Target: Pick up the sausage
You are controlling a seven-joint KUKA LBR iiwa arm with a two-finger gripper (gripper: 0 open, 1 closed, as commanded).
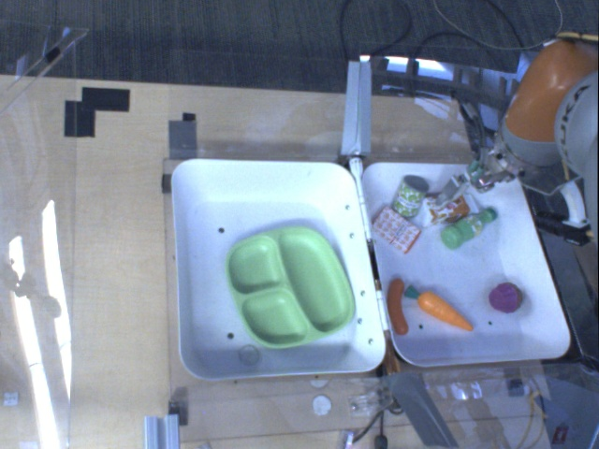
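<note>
The sausage (398, 305) is a short red-brown link lying lengthwise near the left wall of the right bin (533, 251), toward its front. An orange carrot (444, 311) lies just to its right, nearly touching it. My gripper (479, 176) hangs over the bin's back right part, far from the sausage, above a small orange and white packet (448, 210). The arm's orange band (547, 87) sits behind it at the right.
The right bin also holds a green bottle (466, 229), a small can (408, 196), a red-patterned packet (397, 230) and a purple ball (505, 296). A green divided plate (290, 283) lies in the left bin (201, 251). A metal divider (356, 110) stands behind the bins.
</note>
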